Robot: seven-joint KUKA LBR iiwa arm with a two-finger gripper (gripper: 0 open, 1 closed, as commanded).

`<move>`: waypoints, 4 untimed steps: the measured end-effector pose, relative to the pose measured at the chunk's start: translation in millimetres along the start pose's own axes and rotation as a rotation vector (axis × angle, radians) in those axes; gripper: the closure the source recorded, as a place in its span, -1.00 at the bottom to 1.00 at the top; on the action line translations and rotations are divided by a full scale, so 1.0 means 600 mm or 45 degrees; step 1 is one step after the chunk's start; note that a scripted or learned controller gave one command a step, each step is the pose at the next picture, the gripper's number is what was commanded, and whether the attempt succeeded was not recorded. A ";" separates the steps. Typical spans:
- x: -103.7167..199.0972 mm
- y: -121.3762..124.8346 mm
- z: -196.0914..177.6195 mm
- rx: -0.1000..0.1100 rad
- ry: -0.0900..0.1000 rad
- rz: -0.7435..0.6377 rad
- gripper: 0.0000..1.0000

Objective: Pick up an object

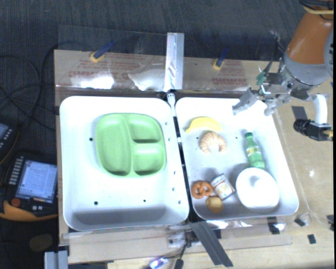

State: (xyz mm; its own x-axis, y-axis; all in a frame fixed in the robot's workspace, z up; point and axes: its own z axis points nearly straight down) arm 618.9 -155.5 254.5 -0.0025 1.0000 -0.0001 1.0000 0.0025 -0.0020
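The green divided tray [130, 143] lay in the left bin [73, 167], well to the left of the gripper [255, 101] and below it. In the right bin [288, 178], the banana [200, 123] and croissant [212, 143] sat down-left of the gripper, the pretzel [201, 189] and small carton [222, 186] far lower. The green bottle [253, 149] and white bowl [257, 188] stood directly below. The gripper hovered at the bin's upper right, fingers spread apart, nothing between them.

To the frame's left my teach pendant [31, 184] lies on dark carpet, cables [11, 94] looping above it. At top, two clamps [102, 50] pin a clear plastic sheet [117, 74].
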 end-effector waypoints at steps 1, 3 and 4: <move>-0.080 -0.013 0.266 -0.003 0.001 0.008 -1.00; -0.012 0.030 0.273 -0.015 -0.011 -0.250 1.00; 0.078 0.051 0.205 0.000 0.000 -0.007 1.00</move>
State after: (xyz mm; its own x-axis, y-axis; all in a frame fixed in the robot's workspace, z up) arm 648.9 -108.5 131.2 -0.0081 1.0000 -0.0002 1.0000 0.0081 -0.0018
